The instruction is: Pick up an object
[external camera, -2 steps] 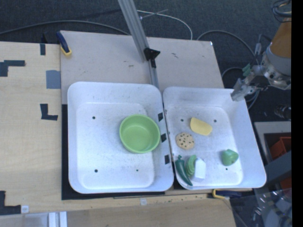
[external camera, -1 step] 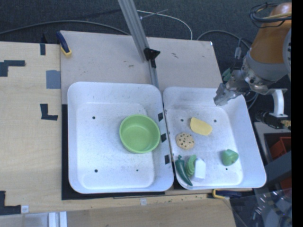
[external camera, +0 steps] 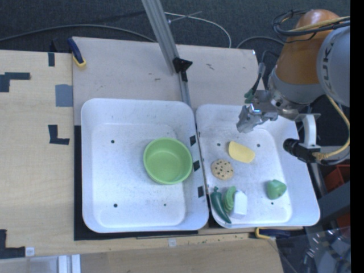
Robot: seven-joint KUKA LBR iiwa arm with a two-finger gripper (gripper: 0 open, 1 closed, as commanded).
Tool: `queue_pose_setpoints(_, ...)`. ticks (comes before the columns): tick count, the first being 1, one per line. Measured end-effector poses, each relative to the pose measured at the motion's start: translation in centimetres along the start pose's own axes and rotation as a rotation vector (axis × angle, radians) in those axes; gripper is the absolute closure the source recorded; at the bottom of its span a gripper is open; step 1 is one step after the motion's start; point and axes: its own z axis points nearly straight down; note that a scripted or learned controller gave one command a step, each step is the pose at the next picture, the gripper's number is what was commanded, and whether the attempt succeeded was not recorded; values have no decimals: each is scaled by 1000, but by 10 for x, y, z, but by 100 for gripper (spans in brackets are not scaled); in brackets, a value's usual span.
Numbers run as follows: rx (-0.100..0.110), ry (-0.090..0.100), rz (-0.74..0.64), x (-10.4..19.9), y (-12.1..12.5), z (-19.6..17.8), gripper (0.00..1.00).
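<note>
While the gripper (external camera: 248, 122) hovers, the yellow piece (external camera: 241, 152) lies just below.

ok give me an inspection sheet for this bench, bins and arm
surface: pale bench with two white bins, left bin and right bin
job's things: green bowl in left bin; yellow piece, cookie, green lump, green and white pile in right bin
clutter: tape marks, blue and yellow clamp
hand: hand above right bin's far side, holding nothing seen
cables: cables on the floor behind the bench
surroundings: slanted metal pole, dark carpet
</note>
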Motion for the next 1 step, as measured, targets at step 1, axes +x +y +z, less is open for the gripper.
queue_pose_setpoints(1, 0, -1, 0, 49, 4, 12, 100)
